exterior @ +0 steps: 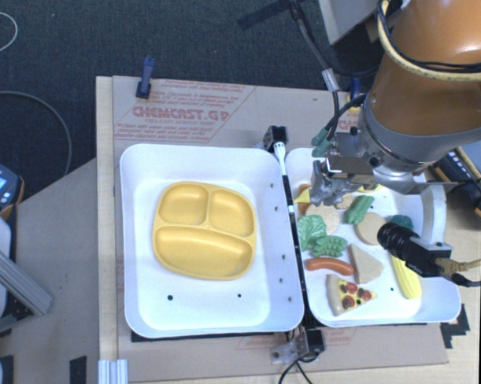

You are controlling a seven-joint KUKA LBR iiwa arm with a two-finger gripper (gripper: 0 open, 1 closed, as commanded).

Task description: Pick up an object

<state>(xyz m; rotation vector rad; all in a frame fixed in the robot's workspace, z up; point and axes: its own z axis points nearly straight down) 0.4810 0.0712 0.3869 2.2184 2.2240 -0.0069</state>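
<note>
Nearest the camera, at the front of the right bin, lies a pizza slice with its point toward the back. Just behind it sit a red sausage and a tan wedge of bread, and to their right a yellow corn cob lies lengthwise by a black cylindrical fitting that overhangs the bin. Farther back, leafy green pieces cluster against the bin's left wall, with a green pod-shaped vegetable tilted just beyond them (part of it is hidden under the arm). The left bin holds a yellow divided plate, lying flat near its middle, three compartments facing up.

The tool hangs over the back left part of the right bin, above the food pieces; whether it is spread or clenched cannot be told, as the wrist body covers it. No food piece can be seen caught in it. Above it rises the grey arm with its orange band. Both bins rest on a cardboard sheet on the counter, printed in red at the far side, with a blue clip at its back edge.
</note>
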